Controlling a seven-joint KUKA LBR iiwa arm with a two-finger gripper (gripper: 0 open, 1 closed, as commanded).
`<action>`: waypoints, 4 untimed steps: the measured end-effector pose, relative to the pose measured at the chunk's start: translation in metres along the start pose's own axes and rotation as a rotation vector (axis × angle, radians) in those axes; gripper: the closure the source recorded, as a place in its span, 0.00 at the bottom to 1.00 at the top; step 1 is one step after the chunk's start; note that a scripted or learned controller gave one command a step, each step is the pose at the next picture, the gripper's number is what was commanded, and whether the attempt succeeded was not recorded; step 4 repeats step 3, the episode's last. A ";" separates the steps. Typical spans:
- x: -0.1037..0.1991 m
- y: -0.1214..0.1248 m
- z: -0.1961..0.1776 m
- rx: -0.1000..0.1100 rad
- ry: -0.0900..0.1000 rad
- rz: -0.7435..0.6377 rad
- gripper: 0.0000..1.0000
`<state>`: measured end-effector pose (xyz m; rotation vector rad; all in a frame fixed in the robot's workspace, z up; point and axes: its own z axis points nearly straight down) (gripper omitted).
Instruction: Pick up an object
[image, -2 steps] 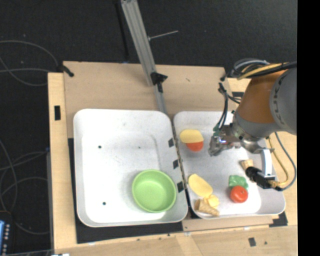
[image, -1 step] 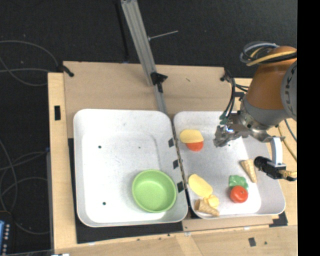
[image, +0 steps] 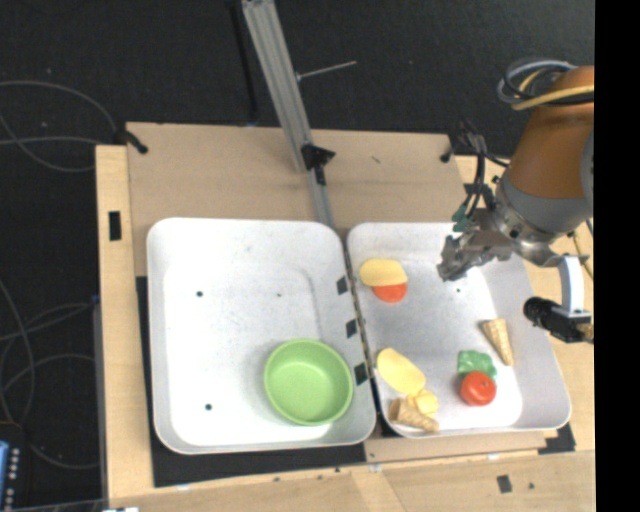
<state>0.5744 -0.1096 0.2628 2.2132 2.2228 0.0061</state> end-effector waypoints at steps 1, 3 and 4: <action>0.048 -0.003 0.001 0.005 0.002 -0.002 1.00; 0.161 0.007 0.000 0.005 0.002 -0.004 1.00; 0.161 0.007 0.000 0.005 0.002 -0.004 1.00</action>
